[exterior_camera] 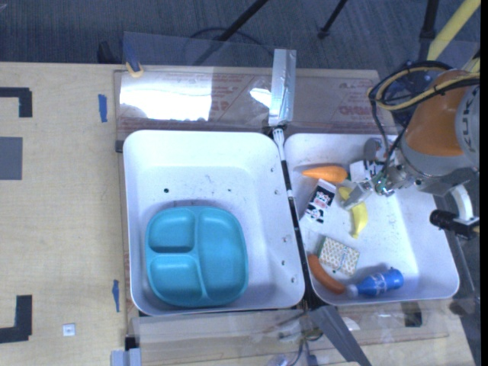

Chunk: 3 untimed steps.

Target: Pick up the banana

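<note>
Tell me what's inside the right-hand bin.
The right bin holds a yellow banana, an orange carrot, a black-and-white card, a patterned packet partly covering an orange sausage-shaped thing, and a blue bottle.

Pale wood-grain tabletop [61,227] spans the left and lower area, marked with black tape corner brackets [20,101] and short blue tape strips [102,107]. Dark grey carpeted floor [191,6] lies beyond its far edge. Black tripod legs [347,2] stand on the floor; a yellow pole [457,17] slants at upper right. Glare falls on a clear plastic sheet [168,97] behind the bins.
</note>
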Each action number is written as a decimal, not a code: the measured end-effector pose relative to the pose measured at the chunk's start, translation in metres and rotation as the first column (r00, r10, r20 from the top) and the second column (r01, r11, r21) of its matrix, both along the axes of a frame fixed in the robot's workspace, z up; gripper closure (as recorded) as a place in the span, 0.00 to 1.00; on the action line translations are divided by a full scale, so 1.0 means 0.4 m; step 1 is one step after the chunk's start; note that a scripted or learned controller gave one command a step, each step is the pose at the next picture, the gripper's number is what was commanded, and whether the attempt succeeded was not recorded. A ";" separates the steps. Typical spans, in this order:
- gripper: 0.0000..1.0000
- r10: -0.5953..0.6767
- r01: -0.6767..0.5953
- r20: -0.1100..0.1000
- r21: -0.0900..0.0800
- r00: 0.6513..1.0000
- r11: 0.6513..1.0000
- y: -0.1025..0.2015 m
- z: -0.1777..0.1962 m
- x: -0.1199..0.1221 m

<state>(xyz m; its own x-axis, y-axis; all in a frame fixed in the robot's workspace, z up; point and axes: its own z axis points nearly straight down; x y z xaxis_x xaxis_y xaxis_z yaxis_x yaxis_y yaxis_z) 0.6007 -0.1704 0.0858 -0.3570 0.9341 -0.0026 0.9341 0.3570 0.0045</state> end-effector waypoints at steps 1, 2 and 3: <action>1.00 -0.004 0.004 0.002 -0.001 1.000 1.000 -0.004 0.023 0.001; 1.00 -0.186 0.186 0.000 0.001 0.983 0.983 0.110 0.003 -0.130; 1.00 -0.114 0.114 -0.009 0.000 0.993 0.993 0.289 0.240 -0.063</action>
